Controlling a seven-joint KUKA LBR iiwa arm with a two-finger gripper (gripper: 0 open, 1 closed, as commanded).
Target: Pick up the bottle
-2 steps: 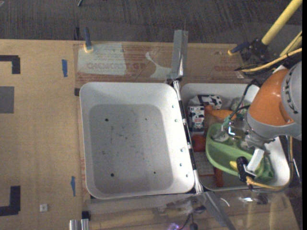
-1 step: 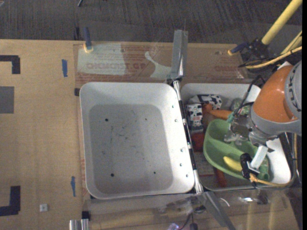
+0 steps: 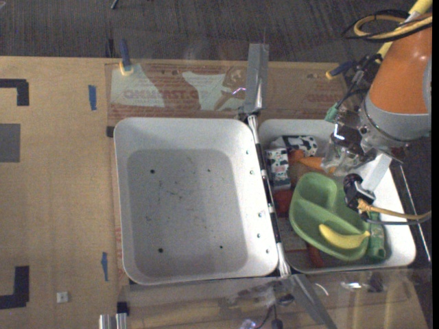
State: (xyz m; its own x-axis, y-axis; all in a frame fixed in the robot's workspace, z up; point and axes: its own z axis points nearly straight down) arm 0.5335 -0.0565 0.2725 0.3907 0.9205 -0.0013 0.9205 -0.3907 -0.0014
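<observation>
Nearest, a banana [image 3: 343, 238] lies in a green bowl [image 3: 317, 208] in the right bin [image 3: 405, 251]; the end effector [image 3: 341, 157] hovers over the clutter (finger state unclear); which item is the bottle I cannot tell.

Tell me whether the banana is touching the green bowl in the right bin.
Touching. The camera view shows the banana lying inside the green bowl, resting on its inner surface near the lower rim, with no gap between them.
</observation>
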